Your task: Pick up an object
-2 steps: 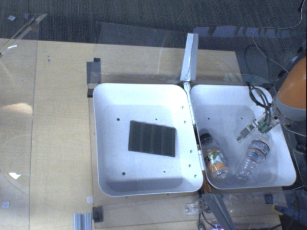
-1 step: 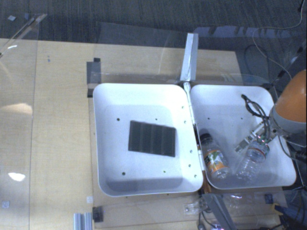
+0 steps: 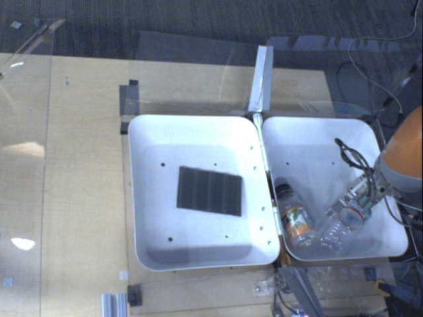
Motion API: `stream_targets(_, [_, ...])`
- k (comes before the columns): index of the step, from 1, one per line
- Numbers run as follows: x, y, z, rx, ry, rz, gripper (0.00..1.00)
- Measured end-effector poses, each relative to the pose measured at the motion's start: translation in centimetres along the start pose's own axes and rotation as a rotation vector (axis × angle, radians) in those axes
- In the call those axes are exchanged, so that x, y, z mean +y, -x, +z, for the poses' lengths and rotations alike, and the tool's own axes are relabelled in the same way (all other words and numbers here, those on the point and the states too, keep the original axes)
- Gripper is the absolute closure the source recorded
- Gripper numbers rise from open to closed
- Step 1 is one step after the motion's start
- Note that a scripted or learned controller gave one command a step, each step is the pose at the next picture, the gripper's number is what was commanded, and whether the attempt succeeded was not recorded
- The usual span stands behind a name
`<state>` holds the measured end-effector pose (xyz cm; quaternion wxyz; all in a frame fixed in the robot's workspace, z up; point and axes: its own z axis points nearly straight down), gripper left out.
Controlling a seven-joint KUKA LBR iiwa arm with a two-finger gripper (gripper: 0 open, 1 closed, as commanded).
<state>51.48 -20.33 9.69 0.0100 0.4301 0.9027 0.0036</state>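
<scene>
On the right side of the bench, the gripper (image 3: 349,200) sits low in the right bin (image 3: 310,134), touching a clear plastic bottle (image 3: 334,230); whether its jaws are open or closed cannot be told. 1 bottle with an orange label (image 3: 295,218) lies beside it. A dark ribbed mat (image 3: 209,191) lies in the left bin (image 3: 152,144).

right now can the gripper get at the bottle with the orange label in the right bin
Probably yes. The gripper is low in the right bin, just right of the bottle, which lies on its side against the left wall, with nothing visible between them.
</scene>
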Motion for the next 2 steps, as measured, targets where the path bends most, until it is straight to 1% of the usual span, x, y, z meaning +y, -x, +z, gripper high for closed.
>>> stream_targets(1, [0.41, 0.08, -1.2, -0.002, 0.007, -0.001, 1.0])
stream_targets(2, [0.64, -0.21, -1.12, 0.003, 0.006, -0.006, 0.0])
